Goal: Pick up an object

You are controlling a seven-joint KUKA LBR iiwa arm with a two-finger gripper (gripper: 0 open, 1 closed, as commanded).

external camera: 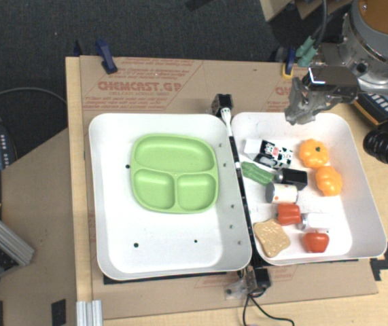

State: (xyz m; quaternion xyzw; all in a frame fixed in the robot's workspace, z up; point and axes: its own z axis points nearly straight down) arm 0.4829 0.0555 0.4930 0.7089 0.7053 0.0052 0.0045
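My gripper point(301, 112) hangs over the far edge of the right bin point(365, 202), above its back left part. Below and in front of it lie a black-and-white spotted piece point(274, 153), a green piece point(256, 172), and two orange fruits point(313, 152) point(328, 180). Nearer the front lie a white-and-black cylinder point(285, 185), a red-and-white item point(290, 214), a red pepper-like piece point(316, 241) and a tan bread slice point(271, 237). Nothing shows between the fingers.
The left bin point(105, 202) holds a green divided tray point(174, 173). A black bar point(234, 161) runs between the bins. Cardboard point(146, 80) lies under both. Blue clamps point(105, 55) sit at the board's back edge.
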